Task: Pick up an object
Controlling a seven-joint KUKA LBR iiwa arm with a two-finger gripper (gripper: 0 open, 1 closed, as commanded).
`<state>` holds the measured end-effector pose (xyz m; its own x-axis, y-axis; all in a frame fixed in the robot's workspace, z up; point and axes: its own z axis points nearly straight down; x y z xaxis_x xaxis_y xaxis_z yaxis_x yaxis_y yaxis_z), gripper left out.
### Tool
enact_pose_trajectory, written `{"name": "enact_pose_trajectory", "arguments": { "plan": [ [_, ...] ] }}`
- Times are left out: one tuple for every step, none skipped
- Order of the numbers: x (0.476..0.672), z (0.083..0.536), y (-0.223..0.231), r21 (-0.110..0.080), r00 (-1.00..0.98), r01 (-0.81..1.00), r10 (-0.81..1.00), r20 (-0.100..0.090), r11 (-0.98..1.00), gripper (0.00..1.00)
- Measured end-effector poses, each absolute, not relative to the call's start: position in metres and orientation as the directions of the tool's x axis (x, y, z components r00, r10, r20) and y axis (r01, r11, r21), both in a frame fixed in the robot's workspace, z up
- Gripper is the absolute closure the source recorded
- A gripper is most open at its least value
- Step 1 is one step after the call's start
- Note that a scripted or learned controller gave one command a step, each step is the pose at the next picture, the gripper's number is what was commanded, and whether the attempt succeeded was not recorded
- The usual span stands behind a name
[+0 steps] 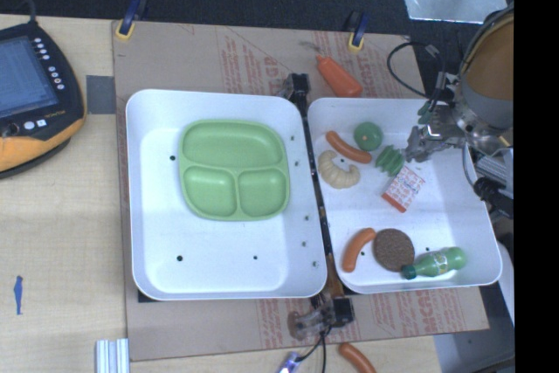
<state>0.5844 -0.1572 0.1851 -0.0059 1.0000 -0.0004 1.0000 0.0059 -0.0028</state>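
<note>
The right bin (467, 214) holds several items: a green ball (368, 135), an orange sausage (348, 147), a small green pickle (389, 159), a beige croissant (339, 170), a red-and-white packet (403, 187), a second sausage (358, 248), a brown round cookie (394, 248) and a green bottle (434, 263) lying on its side. My gripper (421, 141) hangs over the bin's upper right part, just right of the pickle and above the packet. Nothing shows in its grasp.
The left bin (153, 214) holds a green divided plate (234, 168). An orange carrot (338, 76) lies on the cardboard behind the bins, and another orange piece (356, 355) lies in front. A teach pendant (31, 96) rests at far left.
</note>
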Motion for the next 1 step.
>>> {"name": "enact_pose_trajectory", "arguments": {
  "plan": [
    [0.5843, 0.1853, -0.1578, -0.003, -0.005, 1.0, 1.0, -0.001, 0.005, 0.0]
  ]
}}
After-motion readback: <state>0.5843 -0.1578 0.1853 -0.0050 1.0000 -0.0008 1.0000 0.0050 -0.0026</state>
